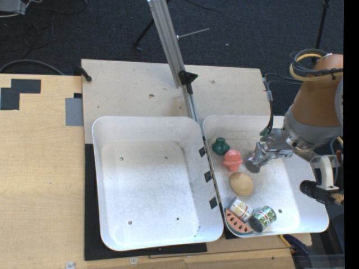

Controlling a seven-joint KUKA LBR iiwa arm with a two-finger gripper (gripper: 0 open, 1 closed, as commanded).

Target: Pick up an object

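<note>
The right bin (303, 214) holds a dark green knobbed toy (220, 146) near its left wall, a pink figure (232, 160) just below it and a tan round lump (242, 184) further down. At the bin's front edge lie a small labelled can (240, 209), a green-labelled can (263, 217) and a watermelon-slice toy (237, 226). My gripper (253, 165) hangs low over the bin floor, right beside the pink figure on its right. Nothing shows between its tips.
The left bin (109, 150) lies beside the right one, with a divider carrying black clips (208, 175) between them. A slanted aluminium bar (171, 41) rises from behind the bins. My arm enters from the right over the right bin's far side.
</note>
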